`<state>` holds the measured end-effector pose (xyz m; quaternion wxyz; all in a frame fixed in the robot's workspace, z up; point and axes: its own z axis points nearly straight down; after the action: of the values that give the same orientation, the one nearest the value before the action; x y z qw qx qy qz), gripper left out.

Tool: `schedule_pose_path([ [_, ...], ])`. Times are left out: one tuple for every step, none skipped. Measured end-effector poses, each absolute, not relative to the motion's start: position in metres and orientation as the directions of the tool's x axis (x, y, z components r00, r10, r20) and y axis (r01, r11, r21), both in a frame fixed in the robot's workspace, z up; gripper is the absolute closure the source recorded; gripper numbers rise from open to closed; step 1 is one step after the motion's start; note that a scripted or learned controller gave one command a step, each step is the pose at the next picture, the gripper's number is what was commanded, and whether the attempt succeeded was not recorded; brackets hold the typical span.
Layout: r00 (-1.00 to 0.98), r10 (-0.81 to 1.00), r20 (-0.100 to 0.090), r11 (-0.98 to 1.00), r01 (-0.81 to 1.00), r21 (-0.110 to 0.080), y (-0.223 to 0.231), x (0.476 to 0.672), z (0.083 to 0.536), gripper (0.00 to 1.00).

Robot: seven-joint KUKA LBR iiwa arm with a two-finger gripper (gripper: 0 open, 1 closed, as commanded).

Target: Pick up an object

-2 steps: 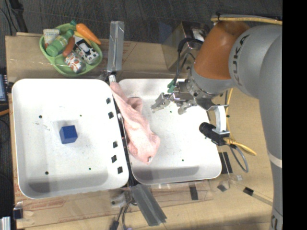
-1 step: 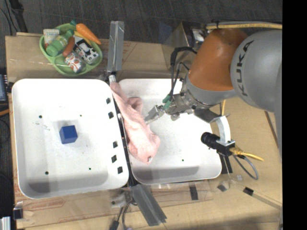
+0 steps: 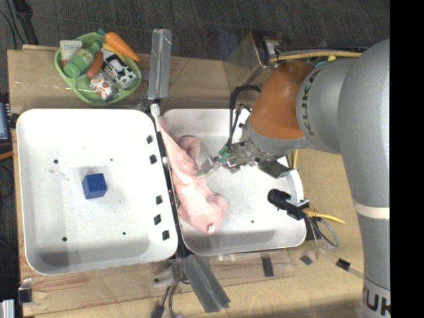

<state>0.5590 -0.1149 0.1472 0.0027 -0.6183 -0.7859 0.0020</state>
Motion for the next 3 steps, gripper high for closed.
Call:
schedule_pose_path([
  [-0.332,0.943,0.002,0.332,0.943,-0.002,-0.117,0.547,0.092,0.00],
  [-0.359,0.933,0.001,0.359,0.933,-0.002,-0.112,0.498,0.092,0.00],
  [-0.436,0.900,-0.001,0.436,0.900,0.001,-0.101,0.478,0.220,0.00],
])
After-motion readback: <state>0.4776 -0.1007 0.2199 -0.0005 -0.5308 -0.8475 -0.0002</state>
